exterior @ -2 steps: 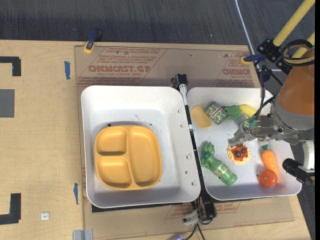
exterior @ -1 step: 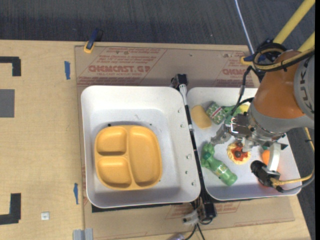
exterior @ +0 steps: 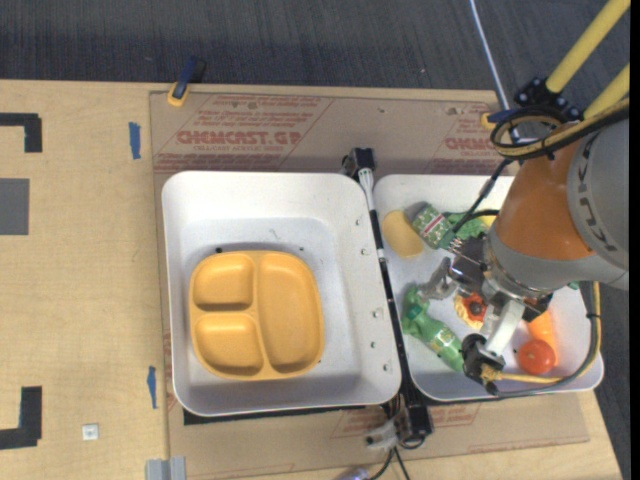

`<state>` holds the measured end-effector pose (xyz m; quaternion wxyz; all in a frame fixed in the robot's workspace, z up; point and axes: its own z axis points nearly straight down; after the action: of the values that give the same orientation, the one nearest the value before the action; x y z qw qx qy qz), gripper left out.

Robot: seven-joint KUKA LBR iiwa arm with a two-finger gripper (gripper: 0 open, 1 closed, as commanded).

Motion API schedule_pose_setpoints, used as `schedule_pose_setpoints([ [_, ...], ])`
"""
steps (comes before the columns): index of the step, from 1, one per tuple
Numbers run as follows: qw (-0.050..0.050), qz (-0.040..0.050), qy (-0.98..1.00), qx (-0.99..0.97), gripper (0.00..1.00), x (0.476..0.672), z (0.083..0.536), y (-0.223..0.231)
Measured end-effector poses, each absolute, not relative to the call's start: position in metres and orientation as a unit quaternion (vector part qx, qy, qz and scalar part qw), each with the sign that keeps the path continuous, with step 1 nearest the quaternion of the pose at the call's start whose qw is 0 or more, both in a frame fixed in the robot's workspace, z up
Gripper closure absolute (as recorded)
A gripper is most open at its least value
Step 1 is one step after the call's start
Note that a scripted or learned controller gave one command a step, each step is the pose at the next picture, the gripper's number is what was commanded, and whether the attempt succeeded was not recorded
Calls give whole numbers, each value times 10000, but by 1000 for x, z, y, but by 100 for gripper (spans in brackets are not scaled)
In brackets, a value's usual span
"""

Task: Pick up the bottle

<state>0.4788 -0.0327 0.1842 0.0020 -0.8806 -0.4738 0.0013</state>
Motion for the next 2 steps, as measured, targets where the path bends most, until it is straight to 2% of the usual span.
schedule_pose_setpoints([
  [1,8,5,-4519,-8921,0,479,184,29],
  [2,9,4,-4519,-8921,100,480,194,30],
])
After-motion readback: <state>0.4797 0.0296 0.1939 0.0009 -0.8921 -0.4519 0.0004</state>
